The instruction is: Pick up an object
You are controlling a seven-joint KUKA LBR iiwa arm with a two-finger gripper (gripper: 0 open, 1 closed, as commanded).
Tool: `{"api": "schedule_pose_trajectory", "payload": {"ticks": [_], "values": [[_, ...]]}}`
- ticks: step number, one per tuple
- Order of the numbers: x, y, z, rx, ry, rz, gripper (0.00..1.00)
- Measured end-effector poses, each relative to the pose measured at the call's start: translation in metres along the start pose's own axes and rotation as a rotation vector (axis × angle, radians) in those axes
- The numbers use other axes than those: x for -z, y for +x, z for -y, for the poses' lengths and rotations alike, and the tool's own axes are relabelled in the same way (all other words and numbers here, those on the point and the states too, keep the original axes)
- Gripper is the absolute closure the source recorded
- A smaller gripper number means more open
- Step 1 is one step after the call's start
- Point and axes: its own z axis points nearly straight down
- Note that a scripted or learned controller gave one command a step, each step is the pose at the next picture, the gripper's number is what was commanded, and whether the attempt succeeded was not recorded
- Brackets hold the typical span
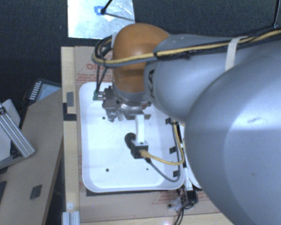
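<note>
Above the left white bin (91,172), the claw's (116,116) grip can't be told.

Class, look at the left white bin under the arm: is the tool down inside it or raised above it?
Cannot tell. The tool appears over the left bin, but the slanted view hides its height.

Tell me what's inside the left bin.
The left bin shows bare white floor with a few small dark specks. The arm hangs over it, and a yellow cable loops across. Whatever lies under the arm and wrist is covered, so I can't tell if objects sit there.
</note>
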Motion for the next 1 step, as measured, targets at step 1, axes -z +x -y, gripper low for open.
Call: {"api": "schedule_pose_trajectory", "payload": {"ticks": [1], "values": [[0.16,0.0004,0.0235,0.0,-0.014,-0.006,1.0]]}}
